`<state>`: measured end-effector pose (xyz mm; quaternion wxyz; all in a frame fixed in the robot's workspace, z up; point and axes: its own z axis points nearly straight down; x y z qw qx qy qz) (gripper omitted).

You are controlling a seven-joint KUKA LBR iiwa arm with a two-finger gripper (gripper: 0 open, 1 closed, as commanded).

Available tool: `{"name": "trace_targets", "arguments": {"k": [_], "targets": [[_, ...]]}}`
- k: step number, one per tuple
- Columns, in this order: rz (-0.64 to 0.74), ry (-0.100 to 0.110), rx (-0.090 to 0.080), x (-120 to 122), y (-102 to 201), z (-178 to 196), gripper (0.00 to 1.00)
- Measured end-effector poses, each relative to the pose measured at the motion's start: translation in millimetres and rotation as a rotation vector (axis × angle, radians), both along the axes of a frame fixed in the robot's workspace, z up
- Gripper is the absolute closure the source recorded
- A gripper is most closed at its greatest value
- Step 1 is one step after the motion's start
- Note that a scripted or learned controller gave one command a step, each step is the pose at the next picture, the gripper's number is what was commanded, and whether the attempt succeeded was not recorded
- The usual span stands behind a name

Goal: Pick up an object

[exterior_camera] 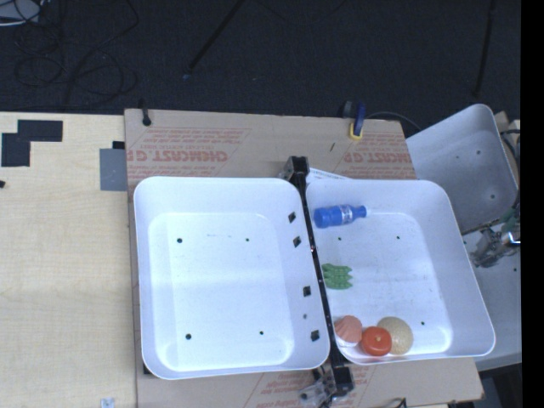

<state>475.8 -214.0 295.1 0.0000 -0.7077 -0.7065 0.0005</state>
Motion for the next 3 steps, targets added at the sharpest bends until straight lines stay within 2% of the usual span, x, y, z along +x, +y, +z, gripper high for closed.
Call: {"name": "trace_targets", "arguments": {"k": [1, 2, 3], "targets": [[0.003, -0.002, 0.0, 0.2, 0.2, 36.2, 1.0], [0.001, 0.006, 0.003, -0.5, 1.3, -25.6, 1.0], [0.002, 0.0, 0.001, -0.2, 0.2, -14.2, 1.0]]}}
